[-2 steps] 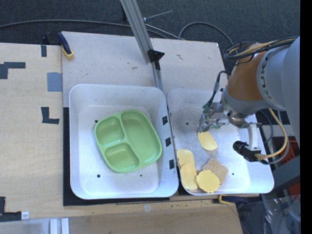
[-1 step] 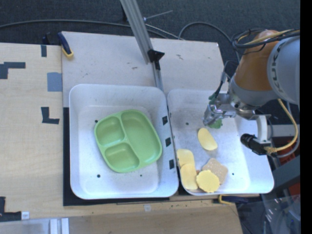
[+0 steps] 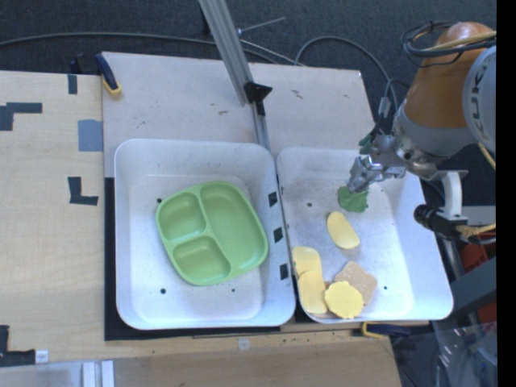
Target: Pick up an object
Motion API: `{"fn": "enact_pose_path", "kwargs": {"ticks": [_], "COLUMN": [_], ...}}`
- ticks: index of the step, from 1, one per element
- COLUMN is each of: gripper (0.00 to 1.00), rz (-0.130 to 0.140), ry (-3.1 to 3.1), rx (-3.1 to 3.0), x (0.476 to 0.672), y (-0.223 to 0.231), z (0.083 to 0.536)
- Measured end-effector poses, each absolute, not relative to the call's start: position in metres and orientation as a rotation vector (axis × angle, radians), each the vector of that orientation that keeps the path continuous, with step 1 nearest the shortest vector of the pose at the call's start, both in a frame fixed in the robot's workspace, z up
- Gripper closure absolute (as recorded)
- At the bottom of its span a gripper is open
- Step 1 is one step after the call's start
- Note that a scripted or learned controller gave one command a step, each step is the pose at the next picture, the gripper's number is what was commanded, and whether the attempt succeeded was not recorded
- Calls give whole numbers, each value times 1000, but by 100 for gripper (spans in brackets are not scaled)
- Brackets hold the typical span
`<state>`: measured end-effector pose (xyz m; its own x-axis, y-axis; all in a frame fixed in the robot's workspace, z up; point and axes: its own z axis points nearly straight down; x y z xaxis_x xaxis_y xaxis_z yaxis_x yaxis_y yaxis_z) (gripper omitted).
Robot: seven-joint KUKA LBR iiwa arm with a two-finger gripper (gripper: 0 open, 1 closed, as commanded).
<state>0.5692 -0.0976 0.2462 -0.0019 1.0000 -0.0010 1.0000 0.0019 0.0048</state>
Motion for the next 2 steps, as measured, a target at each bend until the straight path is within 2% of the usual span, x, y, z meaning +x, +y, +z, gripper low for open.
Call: {"fn": "enact_pose_path", "kwargs": {"ticks": [1,2], "gripper": [100,100], "rz": [0,-1], "ry": [2231,2231], "rx": [2215,2215], "x": [579,600], "y": [-40,14], "z": [236,223]}}
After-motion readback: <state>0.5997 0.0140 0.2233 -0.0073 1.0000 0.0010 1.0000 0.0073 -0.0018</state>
